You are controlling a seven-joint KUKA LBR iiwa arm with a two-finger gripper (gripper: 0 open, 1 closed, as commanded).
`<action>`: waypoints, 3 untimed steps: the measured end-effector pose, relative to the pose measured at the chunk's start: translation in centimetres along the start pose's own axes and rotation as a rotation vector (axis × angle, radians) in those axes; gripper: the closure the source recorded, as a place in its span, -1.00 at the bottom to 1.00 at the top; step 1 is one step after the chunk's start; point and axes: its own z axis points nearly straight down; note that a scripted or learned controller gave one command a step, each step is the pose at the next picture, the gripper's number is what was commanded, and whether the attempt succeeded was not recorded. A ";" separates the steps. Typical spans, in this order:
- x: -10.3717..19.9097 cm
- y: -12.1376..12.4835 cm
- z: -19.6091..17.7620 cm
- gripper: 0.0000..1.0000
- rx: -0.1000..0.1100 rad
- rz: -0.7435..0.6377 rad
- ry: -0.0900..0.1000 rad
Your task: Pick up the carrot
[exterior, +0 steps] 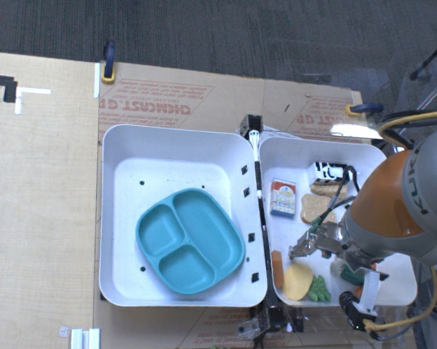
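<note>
The carrot (277,267) is a slim orange stick lying lengthwise along the left wall of the right bin (303,150), near its front corner. My gripper (305,246) hangs over the front half of that bin, just right of and slightly behind the carrot, with nothing visibly held. The grey arm with its orange band (386,198) reaches in from the right and hides part of the bin floor.
A yellow rounded piece (297,282) and a green item (319,289) lie right beside the carrot. Further back are a small red and white box (283,198), a bread slice (317,208) and a black and white item (329,170). The left bin (118,200) holds a blue divided tray (191,241).
</note>
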 end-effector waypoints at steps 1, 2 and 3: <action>0.0 0.0 0.0 -1.00 0.000 0.001 0.000; -0.2 0.1 0.0 -1.00 -0.001 0.052 0.000; 0.0 0.1 -0.1 -1.00 -0.003 0.170 0.001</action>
